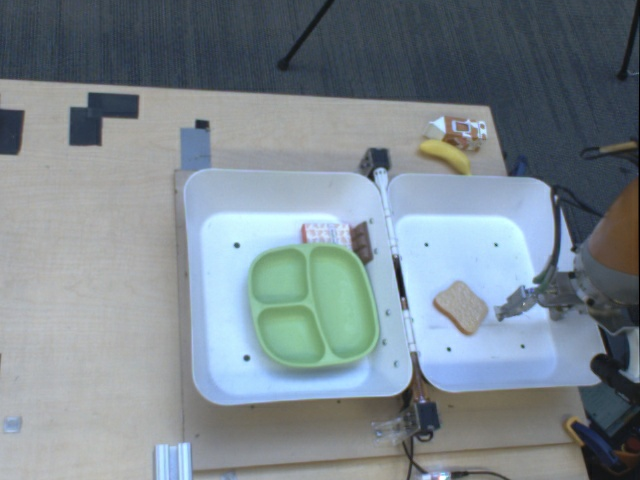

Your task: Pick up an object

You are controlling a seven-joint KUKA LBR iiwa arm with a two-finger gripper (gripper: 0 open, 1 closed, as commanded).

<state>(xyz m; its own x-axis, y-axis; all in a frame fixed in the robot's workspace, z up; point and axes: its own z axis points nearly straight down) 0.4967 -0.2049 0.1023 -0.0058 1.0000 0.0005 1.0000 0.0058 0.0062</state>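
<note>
Gripper (510, 306) sitting in right bin (520, 363), fingers apart, holding nothing, tips just beside bread slice (460, 308). Bread lying flat near bin's left-centre. Green divided plate (314, 306) sitting in left bin (215, 268).

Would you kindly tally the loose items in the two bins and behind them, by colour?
Green: 1, the divided plate in the left bin
Tan: 1, the bread slice in the right bin
Red and white: 1, the small packet behind the plate
Yellow: 1, the banana behind the bins
Orange and white: 1, the small carton by the banana
Total: 5
</note>
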